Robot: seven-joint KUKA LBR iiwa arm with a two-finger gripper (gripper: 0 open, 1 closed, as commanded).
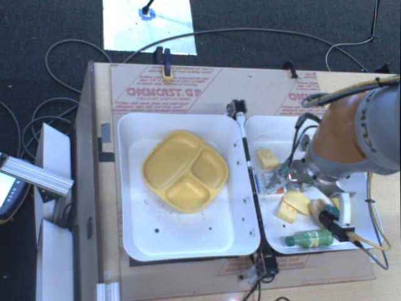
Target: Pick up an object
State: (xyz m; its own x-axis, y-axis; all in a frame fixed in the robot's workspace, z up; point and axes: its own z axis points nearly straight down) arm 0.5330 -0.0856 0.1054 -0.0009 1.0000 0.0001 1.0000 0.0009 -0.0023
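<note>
Yellow moulded plastic makes up the divided plate (185, 170) lying in the left bin (141, 231), a rounded square with three shallow wells, turned at an angle and matte against the smooth white floor. The right bin (269, 127) shares a dark central divider with it and holds the smaller things: a pale yellow block (267, 158) near its upper left, two yellow wedge-like pieces (291, 205) just beside each other lower down, and a green bottle (310, 237) lying on its side along the near wall. Both bins sit on a brown cardboard sheet (188, 86) printed with red lettering. Reaching in from the right, the arm (366, 127) bends down over the right bin, its grey shell and orange band bulky above the wrist, with cables trailing off its lower side. Its gripper (283, 175) points toward the bin floor between the block and the wedges, over a small cluttered patch with a red speck that is too blurred to name. How the fingers stand cannot be made out there, and nothing is visibly held between them. Much of the right bin's far side is covered by the arm, and a dark cylindrical part (331, 221) of it overlaps the objects near the bottle.
</note>
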